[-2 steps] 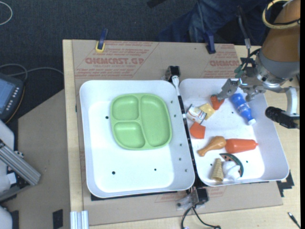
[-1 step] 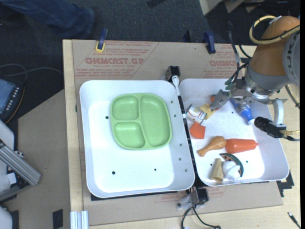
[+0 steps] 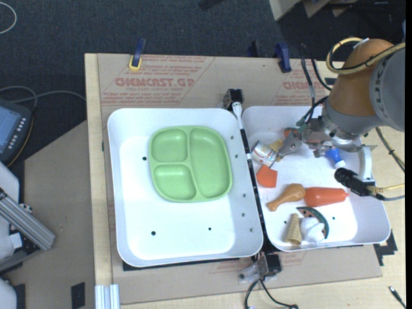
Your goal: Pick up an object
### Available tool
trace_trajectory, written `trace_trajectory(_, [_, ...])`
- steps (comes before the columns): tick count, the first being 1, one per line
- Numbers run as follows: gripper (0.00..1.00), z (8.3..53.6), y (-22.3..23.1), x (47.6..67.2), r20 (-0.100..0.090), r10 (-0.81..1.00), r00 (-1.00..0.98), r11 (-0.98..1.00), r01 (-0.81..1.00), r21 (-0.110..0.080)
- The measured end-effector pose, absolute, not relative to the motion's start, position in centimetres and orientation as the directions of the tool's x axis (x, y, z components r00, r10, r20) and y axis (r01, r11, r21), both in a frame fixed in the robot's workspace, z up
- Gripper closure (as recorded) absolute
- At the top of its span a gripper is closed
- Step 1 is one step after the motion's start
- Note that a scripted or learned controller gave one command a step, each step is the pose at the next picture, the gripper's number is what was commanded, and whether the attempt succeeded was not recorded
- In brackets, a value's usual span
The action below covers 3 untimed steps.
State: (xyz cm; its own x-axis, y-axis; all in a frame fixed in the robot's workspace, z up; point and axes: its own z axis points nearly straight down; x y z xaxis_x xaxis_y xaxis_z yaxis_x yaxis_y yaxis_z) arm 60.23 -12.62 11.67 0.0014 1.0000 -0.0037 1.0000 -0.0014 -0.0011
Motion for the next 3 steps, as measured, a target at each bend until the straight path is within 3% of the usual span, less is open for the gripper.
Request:
trace_trajectory(1, [0.00,8.3,-12.6,60.2,0.001,1.000,0.000,0.000,1.000,-0.006])
trace_trajectory(2, [1.00,9.6,-12.6,60.3,0.000,1.000,0.001,-0.001,1.000,0.000])
trace_trajectory(3, [1.00,14.0,-12.0,60.4,-0.001,1.000,-0.001,0.001,1.000,0.005])
